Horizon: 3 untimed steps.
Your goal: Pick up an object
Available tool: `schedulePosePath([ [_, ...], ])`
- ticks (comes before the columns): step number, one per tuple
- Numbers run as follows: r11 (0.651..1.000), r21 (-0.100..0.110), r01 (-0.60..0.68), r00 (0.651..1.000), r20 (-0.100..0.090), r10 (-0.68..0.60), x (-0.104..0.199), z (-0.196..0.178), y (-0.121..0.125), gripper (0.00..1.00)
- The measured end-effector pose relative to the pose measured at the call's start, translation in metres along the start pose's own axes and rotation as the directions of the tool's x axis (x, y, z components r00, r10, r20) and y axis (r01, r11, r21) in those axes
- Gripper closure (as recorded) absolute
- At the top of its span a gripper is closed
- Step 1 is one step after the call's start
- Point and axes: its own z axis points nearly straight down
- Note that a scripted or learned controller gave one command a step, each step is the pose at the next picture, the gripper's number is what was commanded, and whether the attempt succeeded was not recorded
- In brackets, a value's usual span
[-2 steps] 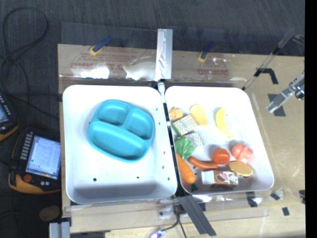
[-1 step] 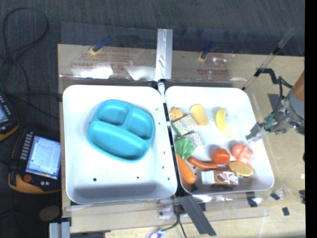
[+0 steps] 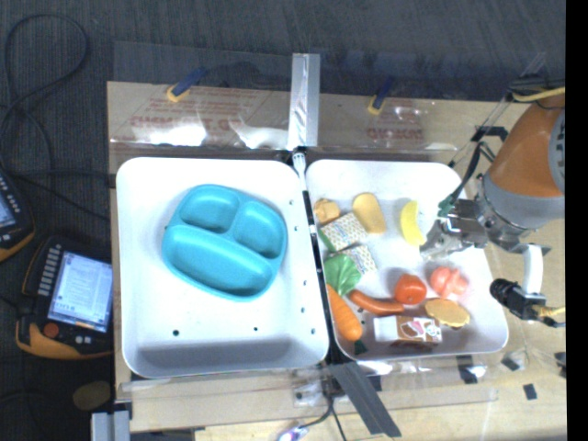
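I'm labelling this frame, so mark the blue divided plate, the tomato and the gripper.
blue divided plate (image 3: 223,240): camera view, on its centre ridge.
tomato (image 3: 411,288): camera view, middle of its red top.
gripper (image 3: 447,231): camera view, at its tip.

Grey arm (image 3: 524,200) — orange band, seemingly black cables

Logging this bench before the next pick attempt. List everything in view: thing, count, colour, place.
bins: 2, white, side by side on the bench
divided plate: 1, blue, left bin
banana: 1, yellow, right bin, upper right
carrot: 1, orange, right bin, lower left
tomato: 1, red, right bin, centre
burger: 1, tan, right bin, lower right
handheld controller: 1, orange and black, left of the bench
arm: 1, grey with orange band, right side
pincer: 1, dark, over right bin beside the banana
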Motion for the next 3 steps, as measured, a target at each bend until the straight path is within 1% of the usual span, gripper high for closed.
schedulePosePath([
  [1, 0.922, 0.001, -0.388, 0.922, 0.001, 0.388, 0.065, 0.072, -0.042, 1.00],
  [2, 0.810, -0.001, -0.587, 0.810, 0.003, 0.587, 0.089, -0.020, -0.060, 1.00],
  [3, 0.703, 0.000, -0.712, 0.703, 0.003, 0.712, 0.041, -0.012, -0.054, 1.00],
])
